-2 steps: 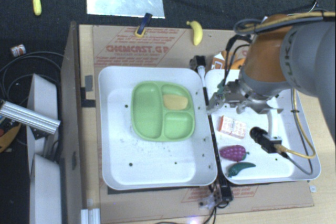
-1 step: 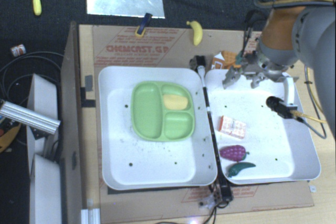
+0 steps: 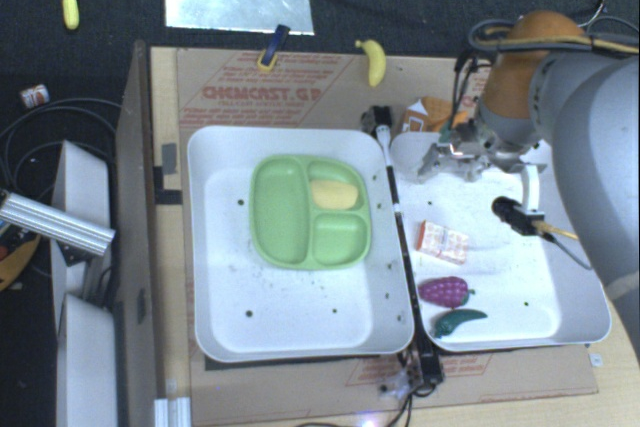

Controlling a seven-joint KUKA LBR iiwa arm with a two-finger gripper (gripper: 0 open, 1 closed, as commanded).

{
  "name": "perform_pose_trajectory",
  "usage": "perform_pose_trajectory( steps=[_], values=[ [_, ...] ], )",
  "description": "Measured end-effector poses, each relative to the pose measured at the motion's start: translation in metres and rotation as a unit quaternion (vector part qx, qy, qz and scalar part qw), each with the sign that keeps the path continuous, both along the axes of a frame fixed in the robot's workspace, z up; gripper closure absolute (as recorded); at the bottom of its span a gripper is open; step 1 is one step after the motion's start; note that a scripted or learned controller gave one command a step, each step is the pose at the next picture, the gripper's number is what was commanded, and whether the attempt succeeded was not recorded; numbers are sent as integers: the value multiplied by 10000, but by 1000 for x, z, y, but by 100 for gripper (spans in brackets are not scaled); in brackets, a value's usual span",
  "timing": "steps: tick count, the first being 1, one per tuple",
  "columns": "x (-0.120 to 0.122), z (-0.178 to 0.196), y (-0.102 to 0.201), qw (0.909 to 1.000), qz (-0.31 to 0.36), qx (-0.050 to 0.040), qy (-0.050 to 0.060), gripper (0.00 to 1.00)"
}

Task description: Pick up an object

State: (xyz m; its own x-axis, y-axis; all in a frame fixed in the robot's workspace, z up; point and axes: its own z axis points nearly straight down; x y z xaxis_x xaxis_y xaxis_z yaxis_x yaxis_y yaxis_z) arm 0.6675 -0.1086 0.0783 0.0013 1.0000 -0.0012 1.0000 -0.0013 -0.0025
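Gripper (image 3: 450, 165) over far end of right bin (image 3: 570, 315), fingers spread, nothing between them. Nearest candidate: red-and-white box (image 3: 442, 241), flat on bin floor, apart from fingers on camera side, long axis roughly across view. Purple grapes (image 3: 443, 291) lie beyond.

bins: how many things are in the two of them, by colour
green: 2, plate and pepper
yellow: 1, lump on the plate
purple: 1, grapes
red and white: 1, packet
total: 5
not counted: orange thing at the right bin far rim, unclear if inside
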Motion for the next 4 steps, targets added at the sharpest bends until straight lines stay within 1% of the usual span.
perform_pose_trajectory(
  steps=[1, 2, 3, 4],
  values=[
    [2, 6, 17, 10000, 31, 5, -26, 0],
    [1, 7, -39, 10000, -5, -11, -33, 0],
    [-17, 6, 23, 10000, 45, 19, -18, 0],
    [2, 7, 19, 10000, 35, 6, -35, 0]
  ],
)
